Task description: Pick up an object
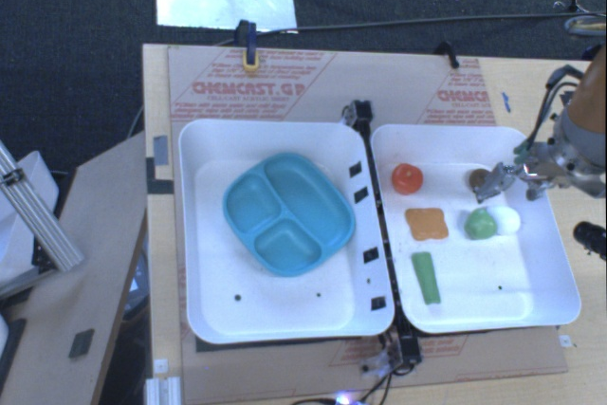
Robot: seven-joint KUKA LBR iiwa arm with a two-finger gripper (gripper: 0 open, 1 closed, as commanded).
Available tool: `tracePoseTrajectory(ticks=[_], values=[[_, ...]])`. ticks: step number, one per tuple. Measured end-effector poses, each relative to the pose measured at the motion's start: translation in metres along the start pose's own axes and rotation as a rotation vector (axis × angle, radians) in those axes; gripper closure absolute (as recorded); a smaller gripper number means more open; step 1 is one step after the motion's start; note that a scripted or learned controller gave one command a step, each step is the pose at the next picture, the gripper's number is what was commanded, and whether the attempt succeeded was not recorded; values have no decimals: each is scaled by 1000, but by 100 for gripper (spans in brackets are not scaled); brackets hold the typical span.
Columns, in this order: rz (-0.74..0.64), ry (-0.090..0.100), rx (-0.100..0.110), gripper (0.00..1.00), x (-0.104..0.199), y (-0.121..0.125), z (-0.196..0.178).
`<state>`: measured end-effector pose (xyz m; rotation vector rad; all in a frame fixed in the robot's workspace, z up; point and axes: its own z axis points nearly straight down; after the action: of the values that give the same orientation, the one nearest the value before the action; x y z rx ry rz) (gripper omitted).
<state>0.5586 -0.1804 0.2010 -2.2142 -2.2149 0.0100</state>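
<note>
The right bin (531,299) holds a red ball-like piece (407,177), a small brown piece (477,177), a flat orange square (427,223), a round green piece (480,224), a white piece (508,221) touching the green one, and a long green stick (425,277). My gripper (512,184) hangs over the bin's upper right part, just above the green and white pieces and right of the brown one. It is open, with nothing between its fingers.
The left bin (204,299) carries a blue divided plate (287,213). A black clip strip (370,223) runs along the seam between the bins. The arm (583,128) enters from the right edge.
</note>
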Motion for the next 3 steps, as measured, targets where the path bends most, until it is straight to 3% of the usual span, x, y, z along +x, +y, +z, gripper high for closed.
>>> tracePoseTrajectory(ticks=[1,3], values=[[-3,-3,-13,0,0,3,-7],[-2,-2,-10,0,14,0,96]])
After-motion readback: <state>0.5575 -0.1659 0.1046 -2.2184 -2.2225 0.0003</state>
